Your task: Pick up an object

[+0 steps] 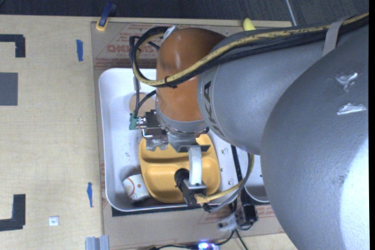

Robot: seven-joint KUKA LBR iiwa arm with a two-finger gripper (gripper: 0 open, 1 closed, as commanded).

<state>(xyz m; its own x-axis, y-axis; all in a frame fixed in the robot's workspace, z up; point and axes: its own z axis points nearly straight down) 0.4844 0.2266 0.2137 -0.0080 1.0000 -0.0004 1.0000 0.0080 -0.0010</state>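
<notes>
Over the bin [106, 126], the pincer [167, 144] is sitting low at a yellow lump [157, 177]; you're not seeing whether it's apart or together. Likely you're reaching to grasp, needing a firm close, then a lift.

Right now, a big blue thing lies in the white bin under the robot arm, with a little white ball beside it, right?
Not quite. The camera view shows the big thing is yellow, not blue. It does lie in the white bin under the arm, with the little white ball beside it.
</notes>
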